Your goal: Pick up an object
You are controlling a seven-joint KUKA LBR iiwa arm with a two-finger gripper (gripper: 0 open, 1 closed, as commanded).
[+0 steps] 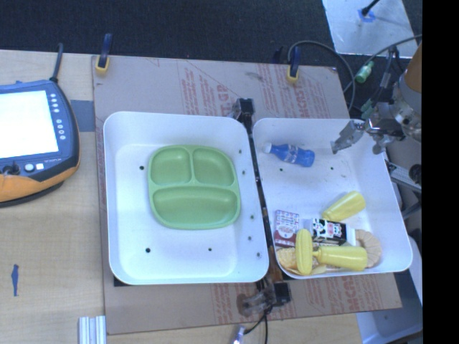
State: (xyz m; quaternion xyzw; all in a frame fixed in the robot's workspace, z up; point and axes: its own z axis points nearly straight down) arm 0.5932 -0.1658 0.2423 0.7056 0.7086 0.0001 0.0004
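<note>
My gripper [360, 142] hangs over the far right part of the right bin [380, 174], fingers spread and nothing between them. A small blue bottle [292, 154] lies on its side to the gripper's left, apart from it. Nearer the front of this bin lie a yellow block [344, 206], a yellow banana-like piece [304, 251], a yellow cylinder [344, 256], a red-and-white carton [286, 226] and a black-and-white packet [329, 230]. These rest on tan round biscuits [370, 244].
The left bin [125, 228] holds a green divided plate [193, 186]. A teach pendant [32, 138] sits on the bench at far left. Clamps [246, 109] join the bins at the back, and cables run behind the right bin.
</note>
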